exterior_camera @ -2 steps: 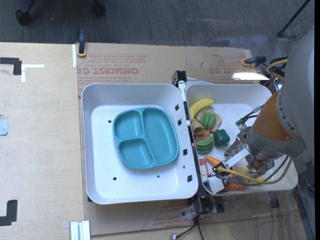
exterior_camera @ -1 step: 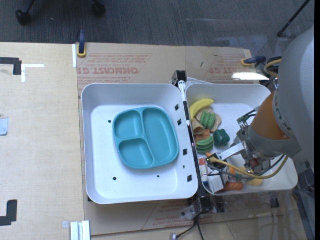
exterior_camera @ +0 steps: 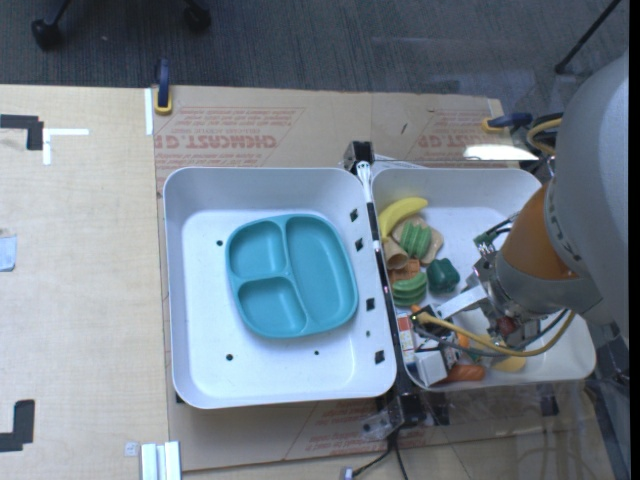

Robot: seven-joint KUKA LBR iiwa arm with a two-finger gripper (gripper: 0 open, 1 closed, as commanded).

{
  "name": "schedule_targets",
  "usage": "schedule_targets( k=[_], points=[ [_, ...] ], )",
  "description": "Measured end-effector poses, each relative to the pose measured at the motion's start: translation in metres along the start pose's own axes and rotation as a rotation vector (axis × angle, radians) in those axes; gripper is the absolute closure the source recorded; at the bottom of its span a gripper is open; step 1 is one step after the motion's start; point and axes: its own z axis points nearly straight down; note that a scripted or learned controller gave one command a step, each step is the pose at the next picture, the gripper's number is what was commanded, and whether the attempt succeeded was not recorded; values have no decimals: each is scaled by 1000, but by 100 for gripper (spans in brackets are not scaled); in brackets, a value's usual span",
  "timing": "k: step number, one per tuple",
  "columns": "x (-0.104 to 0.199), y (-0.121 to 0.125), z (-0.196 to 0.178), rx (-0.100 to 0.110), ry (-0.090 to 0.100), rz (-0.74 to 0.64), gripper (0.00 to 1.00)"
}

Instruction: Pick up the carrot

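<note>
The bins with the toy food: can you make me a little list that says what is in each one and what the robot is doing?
left bin: a teal divided plate, three compartments
right bin: toy food bunched along its left side
yellow item: banana at the top of the bunch
green items: several pieces below the banana
orange item: likely the carrot, at the near edge
arm: reaches in from the right, over the right bin
end effector: low over the near part of the bin, cables around it
carrot held: not visibly

Pretty bright, even overhead light, soft shadows inside the white bins (exterior_camera: 180,298), arm (exterior_camera: 600,168) a bit blurry up close.
</note>
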Motion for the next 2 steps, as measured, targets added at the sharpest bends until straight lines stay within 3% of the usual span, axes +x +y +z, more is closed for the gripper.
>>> schedule_targets(
  k=[1, 2],
  points=[
    [1, 0, -8, 2, -2, -9, 100],
    [1, 0, -8, 3, -3, -9, 0]
  ],
)
